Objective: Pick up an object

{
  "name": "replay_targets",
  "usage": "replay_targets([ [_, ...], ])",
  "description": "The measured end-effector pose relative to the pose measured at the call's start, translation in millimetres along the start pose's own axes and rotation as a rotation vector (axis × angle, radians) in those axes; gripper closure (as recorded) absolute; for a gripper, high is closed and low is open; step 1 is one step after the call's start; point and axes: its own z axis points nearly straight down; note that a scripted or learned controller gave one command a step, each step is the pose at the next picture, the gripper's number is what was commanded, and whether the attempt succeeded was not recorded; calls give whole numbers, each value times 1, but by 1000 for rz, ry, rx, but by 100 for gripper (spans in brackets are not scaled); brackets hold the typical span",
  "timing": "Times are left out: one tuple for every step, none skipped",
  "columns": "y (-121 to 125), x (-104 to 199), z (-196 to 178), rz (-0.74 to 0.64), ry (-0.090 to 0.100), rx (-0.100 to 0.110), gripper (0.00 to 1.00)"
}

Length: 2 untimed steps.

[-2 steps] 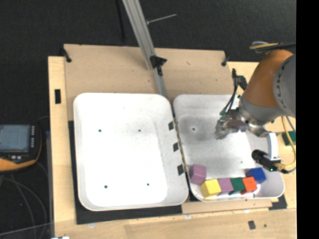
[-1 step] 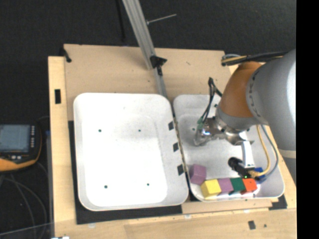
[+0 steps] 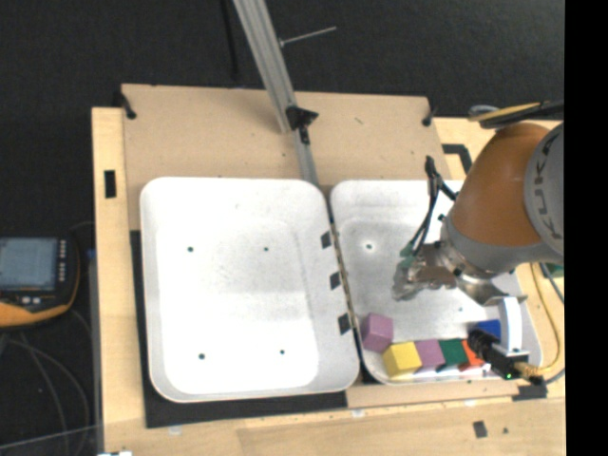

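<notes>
— Looking at your arm, you can see the gripper (image 3: pixel 410 283) hanging low over the right bin (image 3: pixel 380 202), about in its middle. Has it picked anything up?

— Not that you can tell. Nothing shows between the jaws, and whether they are open or closed is too blurry to say (the big orange wrist hides a lot).

— So where are the things to pick?

— All along the near edge of the right bin. You have a purple block (image 3: pixel 377 331) closest to the gripper, then a yellow block (image 3: pixel 402 358), a second purple block (image 3: pixel 430 352), a green block (image 3: pixel 452 352) and a blue piece (image 3: pixel 486 332) by the corner.

— And the left bin (image 3: pixel 237 283)?

— Just its white floor with a few dark dots.

— How far along is the job, then?

— Probably near the start. You still need to reach a block, close on it and lift it.
</notes>
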Motion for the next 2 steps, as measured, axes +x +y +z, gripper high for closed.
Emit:
replay_targets([
  [-14, 108, -12, -9, 3, 4, 100],
  [-6, 170, -35, -9, 3, 4, 100],
])
